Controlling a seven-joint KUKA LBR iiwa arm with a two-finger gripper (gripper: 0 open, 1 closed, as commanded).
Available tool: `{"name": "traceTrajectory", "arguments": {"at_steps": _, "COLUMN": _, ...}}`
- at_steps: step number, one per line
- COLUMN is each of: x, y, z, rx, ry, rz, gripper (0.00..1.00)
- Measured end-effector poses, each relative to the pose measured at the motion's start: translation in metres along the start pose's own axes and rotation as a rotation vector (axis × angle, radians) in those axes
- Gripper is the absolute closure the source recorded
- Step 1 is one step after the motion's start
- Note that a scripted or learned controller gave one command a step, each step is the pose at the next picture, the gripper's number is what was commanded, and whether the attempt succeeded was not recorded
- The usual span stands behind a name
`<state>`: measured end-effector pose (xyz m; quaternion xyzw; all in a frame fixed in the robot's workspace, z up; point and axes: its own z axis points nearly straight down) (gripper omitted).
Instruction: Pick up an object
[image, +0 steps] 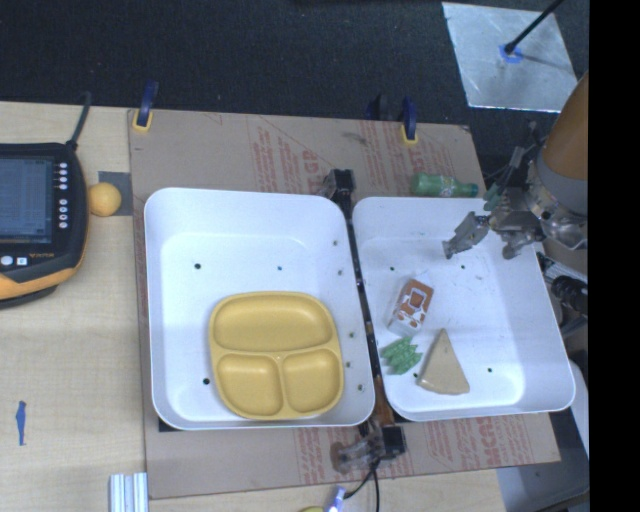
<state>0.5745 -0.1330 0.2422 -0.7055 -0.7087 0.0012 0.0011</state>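
Note:
In the right bin (520, 330) lie three objects near its front left: a small orange and white box (410, 305), a green leafy toy (401, 354) and a tan wedge (443, 364). My gripper (488, 239) hangs over the bin's far right part, its two grey fingers spread apart and open, with nothing between them. It is well behind and to the right of the objects. The left bin (180, 250) holds a yellow divided plate (277, 354).
A green bottle-like object (444, 185) lies on the cardboard behind the right bin. At the far left stand a control pendant (35, 220) and a yellow ball (104, 198). Blue clamps (408, 113) hold the cardboard's far edge.

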Motion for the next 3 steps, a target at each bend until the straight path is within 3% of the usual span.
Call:
{"name": "traceTrajectory", "arguments": {"at_steps": 1, "x": 0.034, "y": 0.007, "z": 0.151, "rx": 0.002, "ry": -0.001, "rz": -0.001, "gripper": 0.00}}
{"name": "traceTrajectory", "arguments": {"at_steps": 2, "x": 0.032, "y": 0.009, "z": 0.139, "rx": -0.001, "ry": -0.004, "rz": -0.004, "gripper": 1.00}}
{"name": "traceTrajectory", "arguments": {"at_steps": 3, "x": 0.088, "y": -0.022, "z": 0.050, "rx": -0.001, "ry": 0.000, "rz": -0.001, "gripper": 1.00}}
